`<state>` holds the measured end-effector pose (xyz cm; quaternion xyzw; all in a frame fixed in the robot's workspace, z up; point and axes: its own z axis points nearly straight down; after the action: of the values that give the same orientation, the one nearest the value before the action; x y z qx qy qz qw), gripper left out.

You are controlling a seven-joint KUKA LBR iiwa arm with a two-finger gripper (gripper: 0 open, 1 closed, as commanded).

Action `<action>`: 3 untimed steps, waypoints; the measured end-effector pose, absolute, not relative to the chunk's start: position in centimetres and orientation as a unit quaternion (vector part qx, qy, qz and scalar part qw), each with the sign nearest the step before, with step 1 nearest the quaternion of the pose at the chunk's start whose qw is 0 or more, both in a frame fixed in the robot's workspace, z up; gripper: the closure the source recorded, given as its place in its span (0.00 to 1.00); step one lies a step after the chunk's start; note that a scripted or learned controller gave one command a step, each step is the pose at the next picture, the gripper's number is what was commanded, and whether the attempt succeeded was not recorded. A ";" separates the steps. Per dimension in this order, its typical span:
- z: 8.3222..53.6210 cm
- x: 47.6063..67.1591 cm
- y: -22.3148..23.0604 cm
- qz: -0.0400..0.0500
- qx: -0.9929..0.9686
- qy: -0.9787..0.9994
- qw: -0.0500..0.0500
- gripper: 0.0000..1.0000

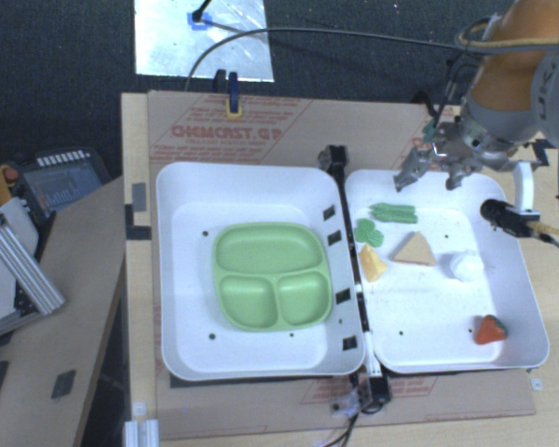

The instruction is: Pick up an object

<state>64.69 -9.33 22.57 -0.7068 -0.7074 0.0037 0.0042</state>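
In the right bin (512, 277) lie several small items: a green bean-like piece (394, 213), a round green piece (369, 233), a yellow wedge (373, 264), a tan triangular slice (415, 250), a white lump (466, 266) and a red strawberry (489, 330). My gripper (433, 173) hangs over the far edge of the right bin, above and behind the green bean-like piece. Its two fingers stand apart with nothing between them.
The left bin (182, 250) holds a green divided plate (268, 276). A black clip strip (345, 250) runs between the bins. A control pendant (61, 184) lies on the side table at the left. Cables trail across the back.
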 end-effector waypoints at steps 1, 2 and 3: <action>23.3 64.9 -9.3 0.000 -0.706 -0.708 -0.001 0.00; 18.2 64.6 -10.3 0.001 -0.707 -0.707 0.001 0.00; 13.7 65.2 -9.7 0.000 -0.706 -0.709 0.000 0.00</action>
<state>65.18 -9.66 13.67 -0.7056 -0.7086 0.0001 -0.0001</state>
